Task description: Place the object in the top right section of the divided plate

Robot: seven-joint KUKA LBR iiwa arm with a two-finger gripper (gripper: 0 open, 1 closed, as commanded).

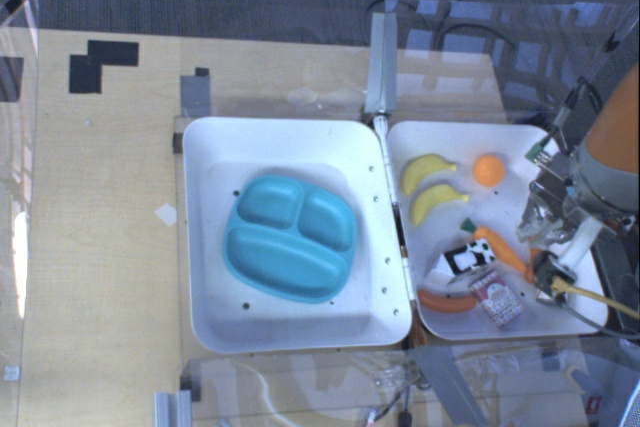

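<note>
A blue divided plate (290, 240) lies in the left white bin (220, 155), and its top right section (328, 218) holds nothing. My gripper (545, 240) hangs low over the right side of the right bin (520, 133), just beside the orange carrot (505, 253). I see nothing clearly held in it. Two yellow bananas (425, 170) (435, 203) and a small orange (488, 171) lie toward the far side of that bin.
Near the right bin's front lie a black-and-white item (468, 259), a reddish sausage (445, 300) and a pink packet (495, 300). A metal divider post (381, 65) stands behind the seam between the bins.
</note>
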